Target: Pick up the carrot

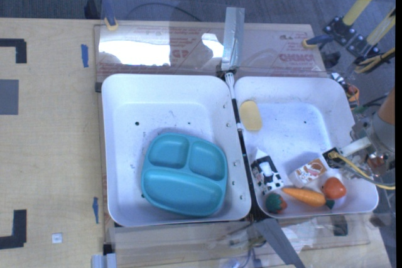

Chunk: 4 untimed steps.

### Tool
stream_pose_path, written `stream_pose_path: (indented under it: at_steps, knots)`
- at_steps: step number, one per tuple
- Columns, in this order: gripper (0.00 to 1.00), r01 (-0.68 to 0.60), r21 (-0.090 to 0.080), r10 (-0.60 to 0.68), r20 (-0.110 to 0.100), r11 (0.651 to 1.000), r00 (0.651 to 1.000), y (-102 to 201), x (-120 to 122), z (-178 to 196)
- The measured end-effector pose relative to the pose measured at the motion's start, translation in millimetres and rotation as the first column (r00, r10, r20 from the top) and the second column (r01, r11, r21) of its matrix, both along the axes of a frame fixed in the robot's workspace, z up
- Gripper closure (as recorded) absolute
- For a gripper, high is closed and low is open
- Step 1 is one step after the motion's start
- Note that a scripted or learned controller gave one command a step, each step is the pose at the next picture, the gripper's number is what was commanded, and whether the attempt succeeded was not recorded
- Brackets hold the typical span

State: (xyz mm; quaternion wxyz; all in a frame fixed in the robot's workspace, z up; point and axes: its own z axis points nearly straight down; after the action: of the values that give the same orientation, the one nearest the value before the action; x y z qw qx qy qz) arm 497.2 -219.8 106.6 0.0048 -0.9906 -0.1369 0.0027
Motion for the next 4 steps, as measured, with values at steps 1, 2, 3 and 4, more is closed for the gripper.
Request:
stream_pose_path:
  at_steps: [1, 2, 3, 4]
  knots:
    - [1.00, 0.033, -0.004, -0.033, 0.002, 0.999, 0.999, 71, -12, -11]
    - [1.00, 0.076, -0.009, -0.076, 0.010, 0.997, 0.997, -1, -18, 73]
    - [1.00, 0.063, -0.008, -0.063, 0.010, 0.998, 0.998, 22, -14, -20]
    - [1.00, -0.028, -0.009, 0.028, 0.012, 1.000, 1.000, -3, 62, 77]
